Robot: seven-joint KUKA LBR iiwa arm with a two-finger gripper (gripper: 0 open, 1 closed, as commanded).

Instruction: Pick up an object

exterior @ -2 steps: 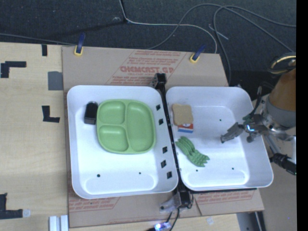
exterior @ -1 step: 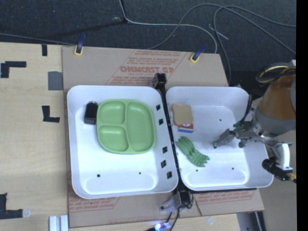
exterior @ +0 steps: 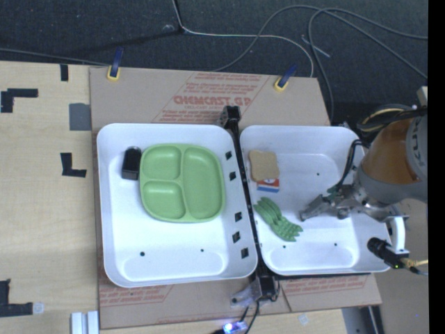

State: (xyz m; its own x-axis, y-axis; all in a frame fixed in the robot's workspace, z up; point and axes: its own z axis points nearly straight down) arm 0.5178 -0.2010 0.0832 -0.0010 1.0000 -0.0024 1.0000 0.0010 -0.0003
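Observation:
In the right bin [exterior: 313, 256] lie a green leafy toy [exterior: 278, 219] near the left wall and a tan slice of toy bread [exterior: 263, 164] resting on a small red, white and blue box [exterior: 270, 183]. My gripper [exterior: 311, 209] reaches in from the right, low over the bin floor, its tips pointing left toward the green toy and a short way off from it. Nothing sits between its fingers. The left bin [exterior: 167, 263] holds a green divided plate [exterior: 183, 182] and a small black block [exterior: 131, 163].
Black clips run down the seam [exterior: 240, 186] between the two bins. Cables trail across the dark surface behind the cardboard sheet [exterior: 208, 96]. The arm's orange band [exterior: 389, 155] hangs over the right bin's right edge.

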